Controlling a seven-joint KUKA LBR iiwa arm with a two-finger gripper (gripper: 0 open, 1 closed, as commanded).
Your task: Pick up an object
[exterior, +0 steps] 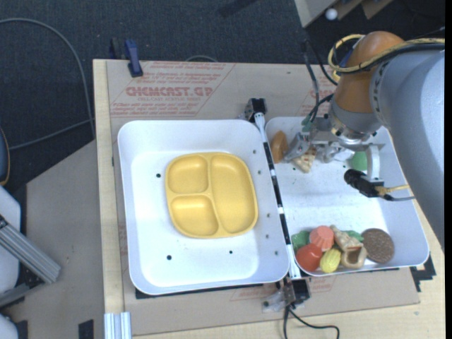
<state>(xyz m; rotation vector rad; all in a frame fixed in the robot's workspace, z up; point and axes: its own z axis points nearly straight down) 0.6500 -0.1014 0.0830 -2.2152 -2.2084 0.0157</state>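
The tool [305, 155] hung low over the right bin's [332, 196] far corner, apparently to reach a tan object [280, 145] there; its grip could not be told.

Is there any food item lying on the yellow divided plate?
No. The yellow plate in the left bin has three bare compartments.

A cardboard-covered bench [176, 90] bears two white bins [134, 189] side by side, touching
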